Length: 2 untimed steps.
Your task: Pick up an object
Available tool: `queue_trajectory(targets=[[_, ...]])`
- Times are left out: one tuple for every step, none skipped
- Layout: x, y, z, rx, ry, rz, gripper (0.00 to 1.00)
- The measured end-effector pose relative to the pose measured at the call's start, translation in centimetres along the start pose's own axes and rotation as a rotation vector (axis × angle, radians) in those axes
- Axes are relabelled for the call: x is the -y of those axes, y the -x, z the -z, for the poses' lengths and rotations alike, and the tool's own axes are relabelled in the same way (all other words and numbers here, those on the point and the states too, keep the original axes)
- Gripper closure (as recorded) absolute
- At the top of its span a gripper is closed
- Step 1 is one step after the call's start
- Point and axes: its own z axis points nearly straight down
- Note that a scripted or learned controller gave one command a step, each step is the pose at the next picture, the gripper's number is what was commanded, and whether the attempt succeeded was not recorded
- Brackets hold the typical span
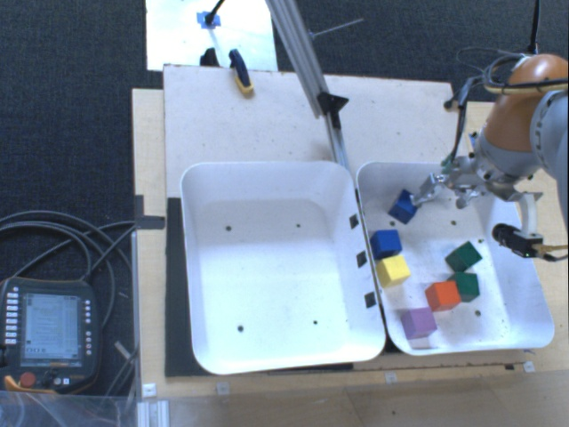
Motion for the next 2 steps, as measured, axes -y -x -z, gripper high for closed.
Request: queue_trajectory(targets=[[-0.2,0.0,1.3,0.002,0.005,0.003,1.00],[-0.4,-0.7,7.5,0.002,-0.003,-0.001,1.00]])
